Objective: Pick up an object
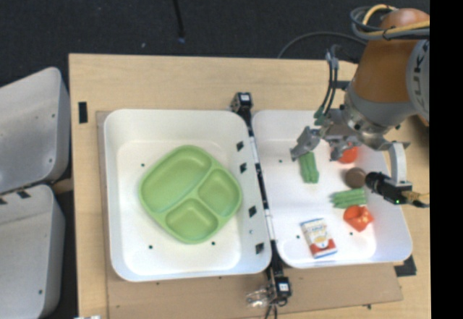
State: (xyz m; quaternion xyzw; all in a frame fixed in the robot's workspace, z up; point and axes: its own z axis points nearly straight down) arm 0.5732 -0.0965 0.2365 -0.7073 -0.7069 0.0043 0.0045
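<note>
Camera view looks down on a pale wooden bench (pixel 173 82) with two shallow white bins that look smooth and plastic. The robot arm (pixel 391 64) comes in from the right, grey with a wide orange band, and its claw (pixel 329 142) hangs over the top part of the right bin (pixel 286 238). I cannot tell whether the claw is spread apart or pressed together, because its dark metal parts blur into one clump. Just below the claw and a bit to its left lies a long green block (pixel 309 167) with straight sides, close to the claw's tip, though whether they touch is unclear. Just right of the claw peeks a small red thing (pixel 349 155), partly hidden. Lower and to the right sits a round brown ball (pixel 354 178). Under that lies a flat green piece (pixel 349 198), and below it a bumpy red toy (pixel 358 217). Further down, nearly straight below the claw, rests a small box (pixel 317 237) with white, blue and red print. Far to the claw's left, in the left bin (pixel 123 252), is a smooth green plate (pixel 189 193) with rounded corners and three dips in it.
</note>
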